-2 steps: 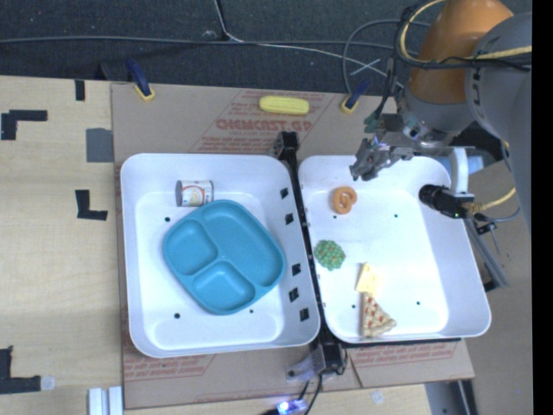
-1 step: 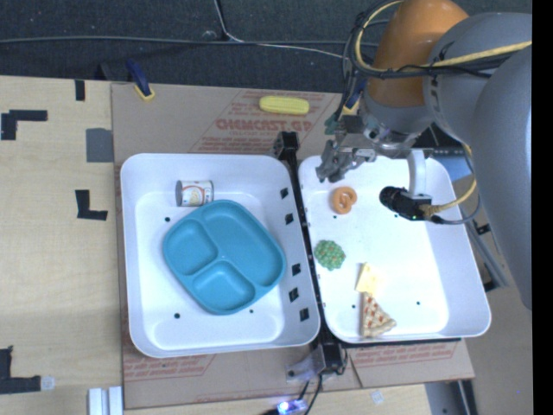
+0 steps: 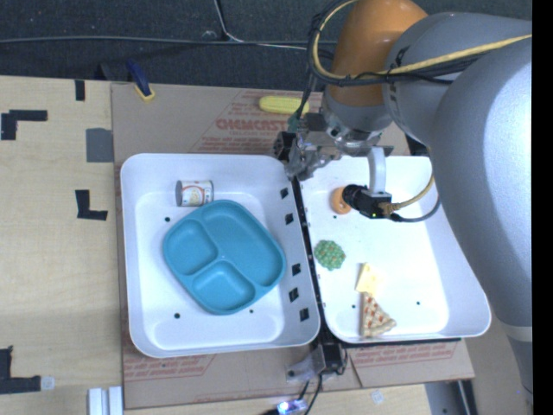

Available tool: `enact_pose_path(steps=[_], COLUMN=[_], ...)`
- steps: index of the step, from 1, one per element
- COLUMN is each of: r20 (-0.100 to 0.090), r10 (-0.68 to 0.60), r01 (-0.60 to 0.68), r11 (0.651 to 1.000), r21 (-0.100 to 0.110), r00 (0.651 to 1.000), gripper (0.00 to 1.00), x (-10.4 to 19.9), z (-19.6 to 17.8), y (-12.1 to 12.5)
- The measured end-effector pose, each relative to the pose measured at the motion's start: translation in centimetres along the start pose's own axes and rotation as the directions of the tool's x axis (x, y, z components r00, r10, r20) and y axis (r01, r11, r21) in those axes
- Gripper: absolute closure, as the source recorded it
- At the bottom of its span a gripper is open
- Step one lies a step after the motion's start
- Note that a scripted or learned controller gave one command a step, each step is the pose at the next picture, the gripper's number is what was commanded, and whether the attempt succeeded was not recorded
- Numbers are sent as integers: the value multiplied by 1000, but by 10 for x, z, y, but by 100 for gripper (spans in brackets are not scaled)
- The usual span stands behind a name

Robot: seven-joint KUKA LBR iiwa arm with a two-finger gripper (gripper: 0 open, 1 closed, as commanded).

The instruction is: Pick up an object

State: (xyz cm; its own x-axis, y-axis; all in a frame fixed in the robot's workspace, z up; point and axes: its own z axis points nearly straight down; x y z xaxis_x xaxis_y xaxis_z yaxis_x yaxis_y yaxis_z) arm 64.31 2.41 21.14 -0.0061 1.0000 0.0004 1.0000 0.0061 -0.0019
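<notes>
My gripper (image 3: pixel 300 156) hangs over the far end of the wall between the two bins, below the orange-banded wrist. In the right bin (image 3: pixel 449 301) an orange round piece (image 3: pixel 341 201) lies just right of the gripper, partly behind a black fitting on the arm's cable. Further forward lie a green broccoli-like piece (image 3: pixel 329 254), a yellow cheese wedge (image 3: pixel 367 277) and a pizza slice (image 3: pixel 374 316). The left bin (image 3: pixel 143 309) holds a blue divided plate (image 3: pixel 223 255) and a small can (image 3: pixel 193 193) lying on its side.
A yellow banana-like object (image 3: pixel 280 105) rests on the cardboard behind the bins. The bulky grey arm covers the right bin's far right part. A cable loops from the wrist over the right bin.
</notes>
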Motion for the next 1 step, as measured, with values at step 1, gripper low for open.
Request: enact_pose_path(steps=[1], r20=[0], r10=[0], r01=[0], r11=[1000], r21=[-1], r00=[1000], gripper=[100], x=[44], z=[1], y=[9])
